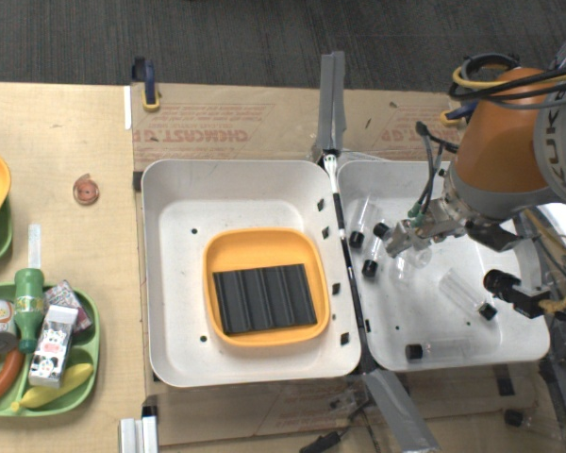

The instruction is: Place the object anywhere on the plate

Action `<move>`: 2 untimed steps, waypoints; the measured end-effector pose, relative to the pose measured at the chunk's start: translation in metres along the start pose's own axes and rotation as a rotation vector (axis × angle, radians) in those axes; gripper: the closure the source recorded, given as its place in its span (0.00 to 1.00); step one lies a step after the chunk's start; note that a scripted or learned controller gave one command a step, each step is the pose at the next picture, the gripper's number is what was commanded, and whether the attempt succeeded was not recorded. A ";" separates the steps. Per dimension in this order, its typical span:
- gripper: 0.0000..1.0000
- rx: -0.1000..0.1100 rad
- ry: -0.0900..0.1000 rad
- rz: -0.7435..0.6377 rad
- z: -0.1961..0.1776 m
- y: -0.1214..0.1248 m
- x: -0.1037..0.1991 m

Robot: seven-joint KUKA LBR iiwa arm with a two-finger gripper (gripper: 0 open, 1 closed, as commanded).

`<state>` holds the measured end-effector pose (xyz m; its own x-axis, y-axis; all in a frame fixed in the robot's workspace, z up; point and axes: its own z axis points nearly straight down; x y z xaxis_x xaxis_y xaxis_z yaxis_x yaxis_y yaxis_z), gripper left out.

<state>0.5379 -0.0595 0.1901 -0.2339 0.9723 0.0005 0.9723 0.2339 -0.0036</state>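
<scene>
Nearest, a clear vial (460,293) with a black cap lies loose in the right bin (528,347). Beyond it the gripper (401,242) hovers low, grip unclear. Picking seems the step in hand; next comes a carry left to the plate (264,242).

The light over my bench is bright and even, with soft, faint shadows. The two white bins (170,281) shine so pale that their edges wash out a little. The clear things in the right bin (472,333) are hard to see, maybe little bottles. The far floor (264,17) looks dark. Everything is a bit grainy.
</scene>
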 end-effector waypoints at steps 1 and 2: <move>1.00 -0.003 -0.001 -0.046 -0.028 0.019 0.049; 1.00 0.000 0.000 -0.341 0.000 -0.009 0.085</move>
<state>0.5090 0.0214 0.1902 -0.5454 0.8382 0.0017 0.8382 0.5454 -0.0035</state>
